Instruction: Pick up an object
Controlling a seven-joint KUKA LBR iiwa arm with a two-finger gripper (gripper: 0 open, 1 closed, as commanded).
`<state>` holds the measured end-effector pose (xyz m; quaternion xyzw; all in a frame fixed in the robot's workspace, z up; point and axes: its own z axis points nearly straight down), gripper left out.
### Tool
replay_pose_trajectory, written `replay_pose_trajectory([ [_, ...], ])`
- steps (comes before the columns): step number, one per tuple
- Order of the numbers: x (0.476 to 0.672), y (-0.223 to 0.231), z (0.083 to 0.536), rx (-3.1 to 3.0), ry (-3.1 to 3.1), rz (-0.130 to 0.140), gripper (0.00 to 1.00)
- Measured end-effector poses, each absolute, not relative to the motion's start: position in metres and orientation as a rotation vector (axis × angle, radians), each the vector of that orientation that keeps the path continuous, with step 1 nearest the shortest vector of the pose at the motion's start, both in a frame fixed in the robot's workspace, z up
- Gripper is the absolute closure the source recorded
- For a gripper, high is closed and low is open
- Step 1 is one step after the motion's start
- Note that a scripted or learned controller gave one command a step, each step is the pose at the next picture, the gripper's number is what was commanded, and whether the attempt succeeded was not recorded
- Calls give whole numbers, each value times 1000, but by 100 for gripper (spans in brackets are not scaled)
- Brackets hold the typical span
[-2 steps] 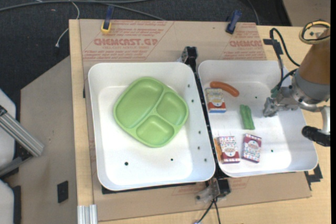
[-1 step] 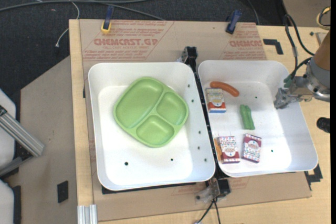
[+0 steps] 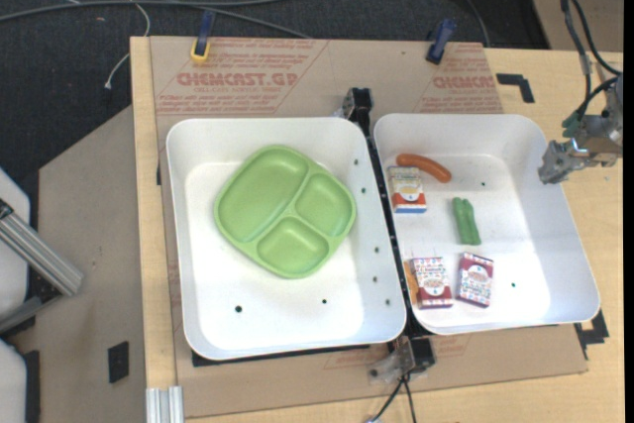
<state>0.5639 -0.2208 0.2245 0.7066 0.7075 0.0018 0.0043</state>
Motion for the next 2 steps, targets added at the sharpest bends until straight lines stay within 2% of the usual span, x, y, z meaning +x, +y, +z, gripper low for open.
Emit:
replay_pose_trajectory([
  [1,566,-221,280,2214,2218,5,100],
  [2,566,-172,265,2218,2230,1,100],
])
